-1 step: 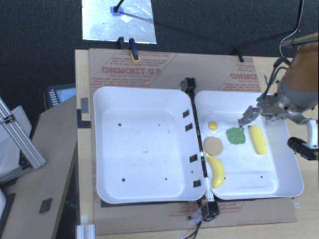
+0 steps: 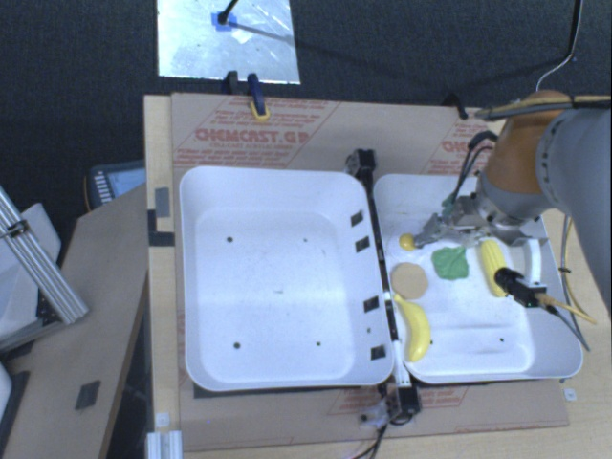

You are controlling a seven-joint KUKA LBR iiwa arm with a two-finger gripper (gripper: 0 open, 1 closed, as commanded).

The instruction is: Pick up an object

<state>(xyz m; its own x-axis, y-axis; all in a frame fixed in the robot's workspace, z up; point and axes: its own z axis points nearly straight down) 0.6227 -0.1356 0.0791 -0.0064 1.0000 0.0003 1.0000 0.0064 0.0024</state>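
The grey arm's two-finger gripper (image 2: 427, 232) hangs low over the far left part of the right shallow white bin (image 2: 550, 357), its thin metal fingers (image 2: 430, 226) spread apart and pinching nothing. Just beside it lie a small yellow ball (image 2: 406, 242), a green leaf-shaped soft piece (image 2: 450, 262), a yellow corn cob (image 2: 492, 264), a tan flat disc (image 2: 410, 279) and, along the left wall, a yellow plastic banana (image 2: 415, 326). Judged from this, no object is lifted yet; closing and raising remain.
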